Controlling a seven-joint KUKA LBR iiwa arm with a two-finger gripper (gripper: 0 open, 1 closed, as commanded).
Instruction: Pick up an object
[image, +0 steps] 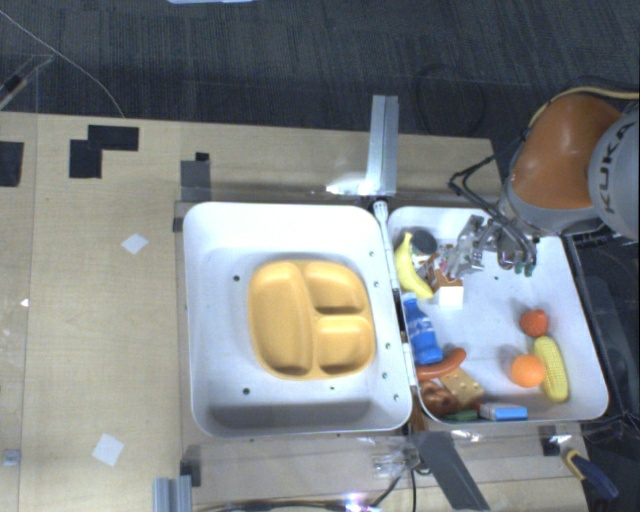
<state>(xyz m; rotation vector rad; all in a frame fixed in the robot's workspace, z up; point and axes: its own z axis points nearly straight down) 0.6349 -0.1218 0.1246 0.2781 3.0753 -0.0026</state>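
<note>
Toys sit in the right bin (590, 400): banana (411, 268) at its left wall, blue bottle (421, 333) just below it, sausage (441, 362), orange ball (527, 371), corn cob (552, 367), small red fruit (535, 322), white block (450, 295). Gripper (470, 252) hangs over the bin's upper left, near the banana & block (can't tell how the jaws stand; nothing visibly held). Left bin (200, 300) holds a yellow divided tray (310, 318).

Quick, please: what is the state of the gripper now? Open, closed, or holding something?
Two-finger gripper: state cannot be told; it hovers in the right white bin, near the yellow banana.
</note>
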